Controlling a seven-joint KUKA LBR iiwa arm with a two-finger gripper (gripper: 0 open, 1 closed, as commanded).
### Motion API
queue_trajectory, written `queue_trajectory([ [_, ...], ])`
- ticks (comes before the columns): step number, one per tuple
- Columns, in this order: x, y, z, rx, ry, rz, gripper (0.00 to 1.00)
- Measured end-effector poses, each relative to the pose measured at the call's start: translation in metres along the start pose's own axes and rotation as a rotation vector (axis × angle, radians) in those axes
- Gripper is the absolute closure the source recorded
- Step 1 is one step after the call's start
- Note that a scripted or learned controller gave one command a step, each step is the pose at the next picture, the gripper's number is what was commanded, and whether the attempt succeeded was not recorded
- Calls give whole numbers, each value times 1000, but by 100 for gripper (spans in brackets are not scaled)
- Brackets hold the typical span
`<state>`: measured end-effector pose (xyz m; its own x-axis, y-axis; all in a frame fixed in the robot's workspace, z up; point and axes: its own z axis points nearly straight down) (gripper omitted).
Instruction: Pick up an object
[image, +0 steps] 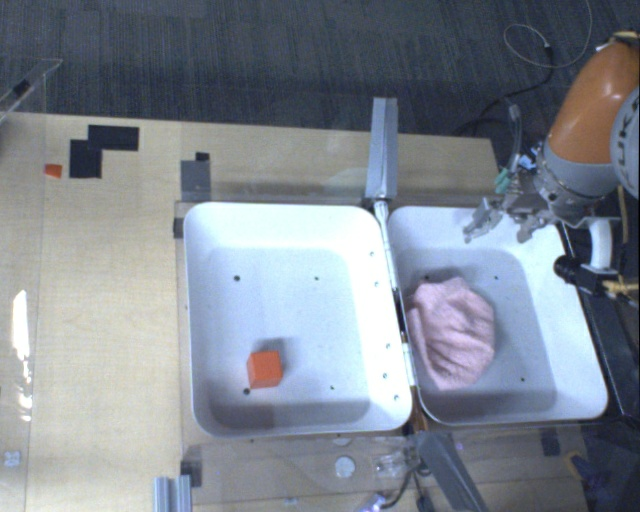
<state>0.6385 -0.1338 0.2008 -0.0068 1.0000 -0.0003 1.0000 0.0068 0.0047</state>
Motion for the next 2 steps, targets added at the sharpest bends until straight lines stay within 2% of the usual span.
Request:
queue_trajectory([
  [1, 44, -16, -1, -2, 0, -280, 0],
  [2, -1, -65, 102, -9, -3, -306, 0],
])
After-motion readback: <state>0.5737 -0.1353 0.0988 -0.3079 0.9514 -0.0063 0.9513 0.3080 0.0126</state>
